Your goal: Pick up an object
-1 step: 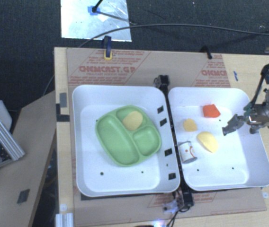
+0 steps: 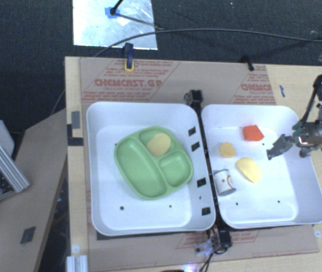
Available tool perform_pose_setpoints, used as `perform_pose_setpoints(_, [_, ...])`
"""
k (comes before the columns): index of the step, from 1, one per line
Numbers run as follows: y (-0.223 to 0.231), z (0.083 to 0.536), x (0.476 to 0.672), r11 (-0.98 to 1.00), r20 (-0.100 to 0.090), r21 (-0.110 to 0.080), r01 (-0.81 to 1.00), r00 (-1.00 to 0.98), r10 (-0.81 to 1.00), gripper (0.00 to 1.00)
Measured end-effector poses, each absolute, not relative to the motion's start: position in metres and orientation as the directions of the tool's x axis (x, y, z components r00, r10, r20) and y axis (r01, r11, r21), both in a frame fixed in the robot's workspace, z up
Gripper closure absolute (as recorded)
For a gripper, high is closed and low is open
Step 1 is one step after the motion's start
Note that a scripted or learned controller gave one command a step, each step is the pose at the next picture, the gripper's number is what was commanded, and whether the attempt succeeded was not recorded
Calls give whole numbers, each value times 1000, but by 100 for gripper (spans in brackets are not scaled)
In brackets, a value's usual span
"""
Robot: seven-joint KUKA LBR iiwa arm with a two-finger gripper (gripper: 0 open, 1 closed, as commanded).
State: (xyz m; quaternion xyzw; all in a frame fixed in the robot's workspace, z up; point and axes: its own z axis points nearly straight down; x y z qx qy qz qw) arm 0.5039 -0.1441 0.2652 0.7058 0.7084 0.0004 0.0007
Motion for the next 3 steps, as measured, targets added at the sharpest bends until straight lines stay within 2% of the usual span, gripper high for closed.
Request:
perform_pose_setpoints(1, [-146,223,501,1,0,-2,1000,-1,1000,0])
perform_pose_setpoints(2, [-146,161,505,1,1,-2,1000,-1,1000,0])
perform_pose_setpoints(3, [-144,100,499,1,1,-3,1000,-1,1000,0])
